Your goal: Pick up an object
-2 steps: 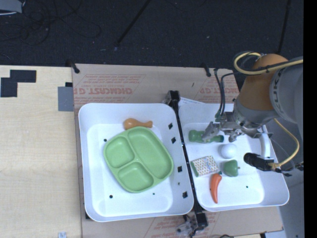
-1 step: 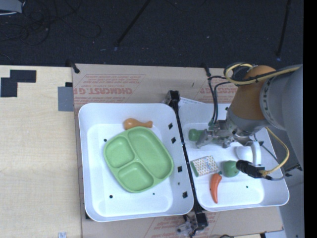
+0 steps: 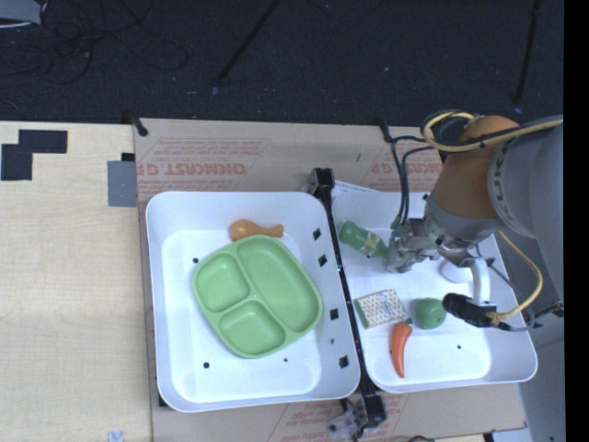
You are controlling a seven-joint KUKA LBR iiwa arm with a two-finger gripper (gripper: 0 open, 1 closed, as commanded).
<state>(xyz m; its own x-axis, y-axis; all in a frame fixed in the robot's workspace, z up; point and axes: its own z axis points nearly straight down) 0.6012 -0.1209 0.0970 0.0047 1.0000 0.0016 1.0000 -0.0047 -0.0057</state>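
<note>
One green bottle (image 3: 361,239) just left of the tool (image 3: 401,258), grip state unclear.

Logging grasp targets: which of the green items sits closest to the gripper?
The small green bottle in the right bin, just left of the gripper. The green ball lies further down, and the green divided plate is in the left bin.

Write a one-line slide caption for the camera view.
KUKA arm's gripper lowered into right bin beside green bottle; divided green plate sits in left bin.
</note>
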